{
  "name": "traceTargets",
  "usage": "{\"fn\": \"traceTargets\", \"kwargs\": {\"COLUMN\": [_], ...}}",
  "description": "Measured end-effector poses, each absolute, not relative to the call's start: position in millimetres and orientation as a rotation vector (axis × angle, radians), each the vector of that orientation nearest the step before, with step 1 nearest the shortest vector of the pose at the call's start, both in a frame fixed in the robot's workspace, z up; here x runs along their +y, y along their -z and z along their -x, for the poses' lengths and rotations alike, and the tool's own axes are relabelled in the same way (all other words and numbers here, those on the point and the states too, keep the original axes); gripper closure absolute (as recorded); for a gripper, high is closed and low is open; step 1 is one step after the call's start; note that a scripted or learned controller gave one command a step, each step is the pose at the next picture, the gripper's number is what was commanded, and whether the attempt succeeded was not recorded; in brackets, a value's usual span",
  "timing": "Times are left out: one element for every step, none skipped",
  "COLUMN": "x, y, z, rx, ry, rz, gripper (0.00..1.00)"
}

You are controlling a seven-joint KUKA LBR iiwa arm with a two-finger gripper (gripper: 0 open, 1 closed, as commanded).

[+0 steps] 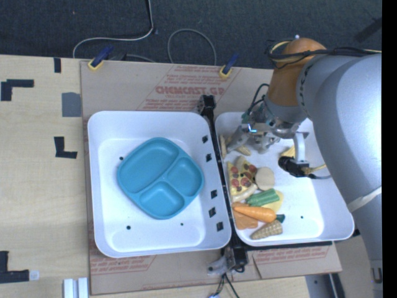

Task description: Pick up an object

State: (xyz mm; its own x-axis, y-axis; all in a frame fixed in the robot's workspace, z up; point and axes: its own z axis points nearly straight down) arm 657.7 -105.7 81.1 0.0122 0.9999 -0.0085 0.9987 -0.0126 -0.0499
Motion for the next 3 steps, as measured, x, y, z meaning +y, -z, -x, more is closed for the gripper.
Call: {"fn": "traceTargets", "kwargs": {"x": [-105.9, -113.1, -108.1], "y": [-81.1, -92.9, -82.3], "z": [-657.8, -658.6, -658.6], "rx": [-2.186, -2.189, -2.187], "ry": [-0.063, -0.043, -0.060], "rz": [2.213, 2.203, 2.213], "gripper": [0.00, 0.00, 0.00]}}
